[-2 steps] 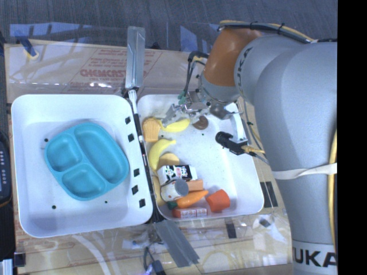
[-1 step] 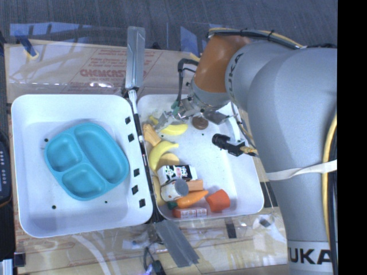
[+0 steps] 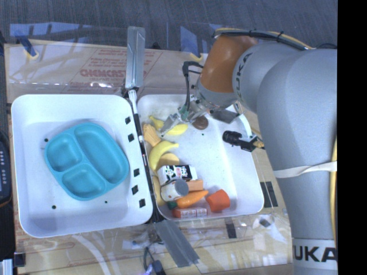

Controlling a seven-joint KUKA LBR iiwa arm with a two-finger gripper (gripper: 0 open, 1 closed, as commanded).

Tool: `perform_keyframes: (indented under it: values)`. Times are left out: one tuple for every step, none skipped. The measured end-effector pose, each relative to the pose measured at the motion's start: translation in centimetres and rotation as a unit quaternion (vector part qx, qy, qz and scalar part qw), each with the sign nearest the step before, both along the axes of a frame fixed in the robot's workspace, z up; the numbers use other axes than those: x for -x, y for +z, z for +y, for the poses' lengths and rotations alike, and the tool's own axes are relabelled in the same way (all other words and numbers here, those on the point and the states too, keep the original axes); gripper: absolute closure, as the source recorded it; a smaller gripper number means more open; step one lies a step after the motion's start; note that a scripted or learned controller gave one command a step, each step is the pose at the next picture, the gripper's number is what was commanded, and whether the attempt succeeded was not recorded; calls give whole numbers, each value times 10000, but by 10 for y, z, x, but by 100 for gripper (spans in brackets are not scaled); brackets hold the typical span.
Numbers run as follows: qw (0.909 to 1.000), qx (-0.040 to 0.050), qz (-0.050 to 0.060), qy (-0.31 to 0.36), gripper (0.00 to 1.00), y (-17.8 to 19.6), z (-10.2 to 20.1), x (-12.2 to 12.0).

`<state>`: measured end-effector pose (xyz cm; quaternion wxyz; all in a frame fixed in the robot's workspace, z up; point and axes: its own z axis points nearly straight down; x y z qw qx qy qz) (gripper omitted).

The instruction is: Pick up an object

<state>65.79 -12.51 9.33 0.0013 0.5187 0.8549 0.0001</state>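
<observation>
My gripper [image 3: 170, 124] reaches down into the upper left part of the right bin [image 3: 241, 176]. Its tip is right over a small yellow piece [image 3: 180, 130], and I cannot tell whether it touches it. Just left lie a pale yellow-orange piece [image 3: 151, 135] and a small yellow bit [image 3: 156, 121]. A banana [image 3: 161, 152] lies below the gripper. A brown round thing [image 3: 200, 122] sits right of the tip. Along the bin's near side are a black-and-white carton [image 3: 176, 173], a carrot [image 3: 192, 198], an orange cup [image 3: 218, 200] and a red flat piece [image 3: 190, 212].
The left bin [image 3: 28, 153] holds a blue divided plate [image 3: 86, 160]. A grey bar [image 3: 135, 56] runs between the bins at the back. A black part [image 3: 238, 140] juts from the arm over the right bin. The arm's bulk covers the right side.
</observation>
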Motion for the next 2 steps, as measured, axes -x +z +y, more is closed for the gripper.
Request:
perform_keyframes:
  values:
    - [9999, 5, -14, 109, 0, 54, -25, -1]
    - [9972, -11, 33, 746, 0, -3, 21, 24]
